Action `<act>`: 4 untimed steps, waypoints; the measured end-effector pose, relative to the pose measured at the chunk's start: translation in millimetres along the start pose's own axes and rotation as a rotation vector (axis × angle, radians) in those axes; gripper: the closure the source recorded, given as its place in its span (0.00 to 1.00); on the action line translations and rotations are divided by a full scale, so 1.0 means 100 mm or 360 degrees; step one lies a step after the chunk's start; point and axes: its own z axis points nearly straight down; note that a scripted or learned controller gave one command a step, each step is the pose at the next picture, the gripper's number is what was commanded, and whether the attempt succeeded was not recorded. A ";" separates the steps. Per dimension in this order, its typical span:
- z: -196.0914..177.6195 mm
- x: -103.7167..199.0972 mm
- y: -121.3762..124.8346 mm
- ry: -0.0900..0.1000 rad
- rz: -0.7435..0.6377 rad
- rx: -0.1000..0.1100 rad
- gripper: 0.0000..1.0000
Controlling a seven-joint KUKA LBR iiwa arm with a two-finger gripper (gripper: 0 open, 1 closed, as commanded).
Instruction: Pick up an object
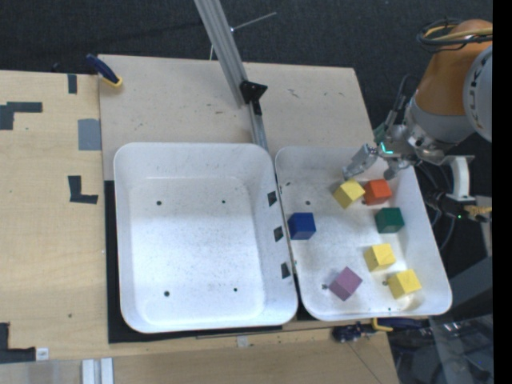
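— Where was the grey two-finger gripper (pixel 374 170)?

— Hung over the far end of the right-hand shallow white plastic bin (pixel 320 162), at the tip of the grey arm with the orange band (pixel 448 78), reaching in from the right.

— And the fingers?

— Spread apart, with nothing between them. Pointed down toward the bin floor, just above two of the blocks.

— Which two?

— The small yellow cube nearest the gripper (pixel 349 193) and the small orange cube (pixel 378 190). Sat side by side, touching or nearly so; hard to say which. Both lay loose on the bin floor, just in front of the fingertips.

— Other blocks in that bin?

— Five more. A dark green cube (pixel 390 220) just beside the orange one, toward the near side. A blue cube (pixel 302 226) close to the wall shared with the left-hand shallow white plastic bin (pixel 128 174). A second yellow cube (pixel 381 256) near the middle, a third yellow cube (pixel 405 282) by the near right corner, and a tilted purple cube (pixel 346 283) to its left.

— Anything beyond the bins?

— A slanted aluminium bar (pixel 224 38) crossing the wooden bench (pixel 160 102), and a blue-and-yellow clamp (pixel 104 70) at its far left corner.
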 end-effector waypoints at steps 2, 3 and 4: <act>0.43 -0.06 0.01 -0.0003 0.0000 -0.0001 0.00; 0.87 -0.07 -0.01 -0.0003 -0.0001 0.0000 0.00; 1.12 -0.06 -0.01 -0.0004 -0.0003 -0.0004 0.00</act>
